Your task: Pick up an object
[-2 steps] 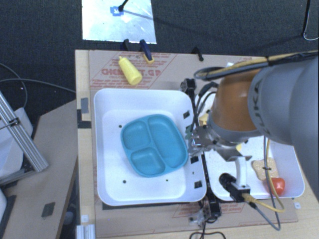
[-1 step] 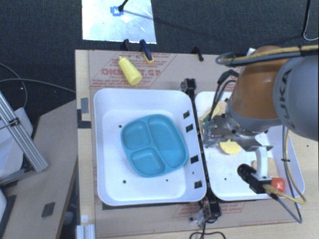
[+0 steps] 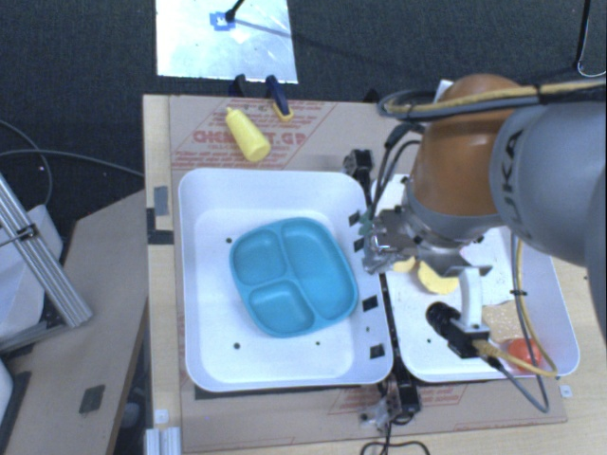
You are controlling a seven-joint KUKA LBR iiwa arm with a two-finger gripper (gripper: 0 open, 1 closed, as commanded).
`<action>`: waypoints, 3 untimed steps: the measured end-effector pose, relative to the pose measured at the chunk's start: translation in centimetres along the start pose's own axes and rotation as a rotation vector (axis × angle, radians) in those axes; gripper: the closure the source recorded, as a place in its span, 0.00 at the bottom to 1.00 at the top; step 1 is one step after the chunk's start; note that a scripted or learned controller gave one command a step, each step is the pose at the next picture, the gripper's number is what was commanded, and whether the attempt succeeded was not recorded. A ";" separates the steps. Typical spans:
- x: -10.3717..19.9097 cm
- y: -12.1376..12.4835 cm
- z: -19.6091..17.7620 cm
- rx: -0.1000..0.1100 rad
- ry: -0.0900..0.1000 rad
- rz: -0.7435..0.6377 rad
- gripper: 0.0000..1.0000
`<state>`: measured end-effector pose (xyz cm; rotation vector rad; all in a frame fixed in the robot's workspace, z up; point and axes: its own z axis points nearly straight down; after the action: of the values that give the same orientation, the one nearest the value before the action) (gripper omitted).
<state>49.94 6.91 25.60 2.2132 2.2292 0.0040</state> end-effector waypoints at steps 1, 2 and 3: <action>3.1 -1.3 0.5 0.002 0.000 0.000 1.00; 6.1 3.9 11.0 0.002 -0.001 -0.001 1.00; 5.9 3.7 9.5 0.002 -0.001 -0.002 1.00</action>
<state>53.64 12.88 16.09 2.2116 2.2323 0.0010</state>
